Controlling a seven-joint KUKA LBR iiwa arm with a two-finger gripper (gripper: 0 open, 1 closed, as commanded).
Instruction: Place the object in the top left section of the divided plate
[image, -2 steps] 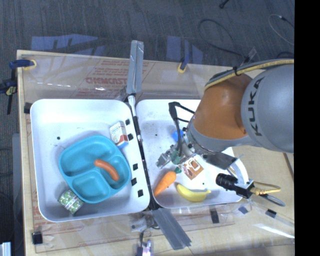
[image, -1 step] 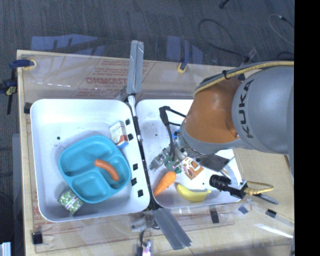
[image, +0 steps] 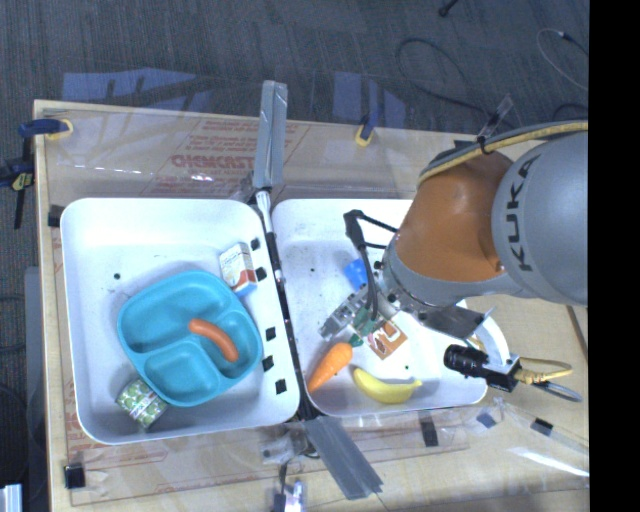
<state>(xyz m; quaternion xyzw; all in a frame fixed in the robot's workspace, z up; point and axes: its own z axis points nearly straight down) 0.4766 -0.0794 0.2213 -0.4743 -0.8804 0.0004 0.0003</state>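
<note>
A sausage (image: 214, 338) lies in the divided plate (image: 160, 330); the gripper (image: 352, 322), fingers' state unclear, hovers just above the carrot (image: 330, 366).

A pale wooden bench (image: 150, 140) lies under a clear, glossy sheet that catches pale blue reflections from overhead light. Beyond the bench — along its far edge — runs dark grey carpet (image: 200, 40), crossed by thin black cables (image: 450, 55). A blue clamp (image: 40, 128) grips the bench's far-left corner.
</note>
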